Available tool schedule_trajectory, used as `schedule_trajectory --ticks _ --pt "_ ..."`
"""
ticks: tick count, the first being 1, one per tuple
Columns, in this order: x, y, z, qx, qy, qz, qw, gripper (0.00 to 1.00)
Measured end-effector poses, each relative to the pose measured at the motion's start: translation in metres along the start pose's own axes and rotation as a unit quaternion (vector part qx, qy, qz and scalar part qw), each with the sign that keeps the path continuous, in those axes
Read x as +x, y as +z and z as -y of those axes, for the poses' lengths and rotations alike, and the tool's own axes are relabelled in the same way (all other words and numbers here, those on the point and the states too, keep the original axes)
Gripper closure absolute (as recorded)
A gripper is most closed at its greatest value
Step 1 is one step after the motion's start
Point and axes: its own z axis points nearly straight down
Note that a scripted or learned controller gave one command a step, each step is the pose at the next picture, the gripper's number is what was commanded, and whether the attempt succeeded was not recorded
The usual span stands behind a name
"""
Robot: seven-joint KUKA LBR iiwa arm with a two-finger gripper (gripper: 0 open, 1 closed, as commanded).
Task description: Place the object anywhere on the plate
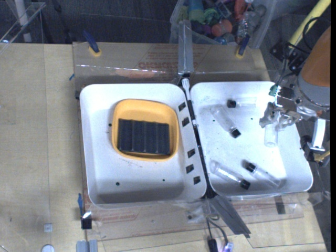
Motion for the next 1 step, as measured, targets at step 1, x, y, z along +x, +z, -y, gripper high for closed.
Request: schedule_trajectory --ticks 1 --pt "0.0000 -0.0001 0.0000 0.000 0.000 0.000 1.0000 0.00"
